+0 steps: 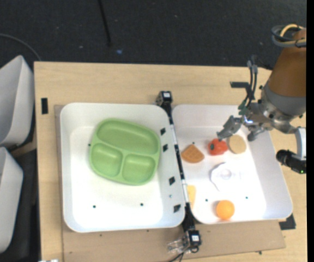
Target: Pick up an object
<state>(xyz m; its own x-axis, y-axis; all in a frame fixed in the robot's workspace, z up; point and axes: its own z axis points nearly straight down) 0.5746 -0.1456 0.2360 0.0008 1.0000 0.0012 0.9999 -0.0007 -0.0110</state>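
Observation:
In the right bin (271, 190) lie several small objects: a red tomato-like piece (217, 147), a tan round disc (237, 144), an orange-brown wedge (192, 154), a white piece (224, 174), an orange ball (224, 209) and a yellow piece (190, 193) against the left wall. My gripper (239, 132) hangs over the bin's upper right part, just behind the tomato and the disc. Its fingers are spread, one finger (228, 129) pointing toward the tomato, the other on the disc's right side. Nothing sits between them.
The left bin (75, 201) holds a green divided plate (125, 151). Black clips run along the divider (174, 162) between the bins. The arm's grey and orange wrist (287, 86) stands over the right bin's far right corner.

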